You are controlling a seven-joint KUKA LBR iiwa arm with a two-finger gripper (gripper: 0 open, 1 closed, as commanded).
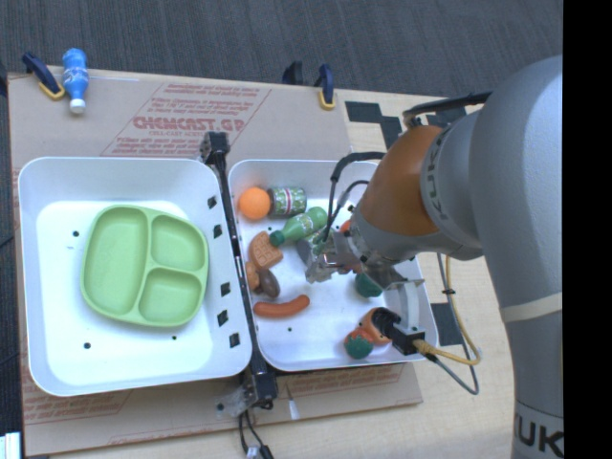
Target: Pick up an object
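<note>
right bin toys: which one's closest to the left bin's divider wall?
The brown bread-like piece. It lies by the right bin's left wall; the orange ball and red sausage sit slightly further in.

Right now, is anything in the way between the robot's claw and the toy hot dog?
Nothing visible blocks it. The gripper hangs over the right bin, and the hot dog lies just below-left of it, with bare white floor between them.

Robotics lab: KUKA arm point(497, 189) over clamped cardboard bench point(191, 113), two white bins point(38, 189), toy food point(253, 203).
</note>
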